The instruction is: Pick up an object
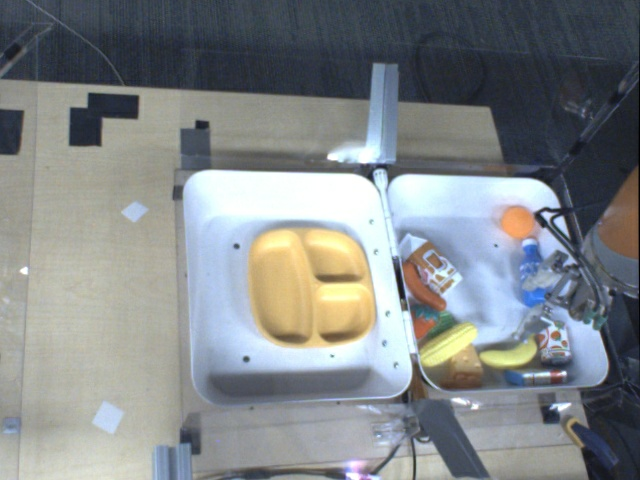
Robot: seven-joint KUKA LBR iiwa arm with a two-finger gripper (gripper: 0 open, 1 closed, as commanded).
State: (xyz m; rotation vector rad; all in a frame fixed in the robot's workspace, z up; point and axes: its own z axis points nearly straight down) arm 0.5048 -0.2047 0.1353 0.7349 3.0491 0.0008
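Observation:
My gripper (552, 310) hangs low over the right side of the right bin (450, 200), with the grey arm and its orange band (618, 230) coming in from the right edge. Just left of it lies a blue and white bottle (529, 269). Directly below it are a small red and white can (555, 344) and a yellow banana (507, 355). An orange ball (517, 221) rests further back. No object is visibly held.
The right bin also holds an orange snack packet (431, 274), a yellow wedge (447, 341) over a brown piece (461, 369), and a red marker (541, 376). The left bin (215, 268) bears a yellow divided tray (310, 286). A metal post (383, 113) stands behind the bins.

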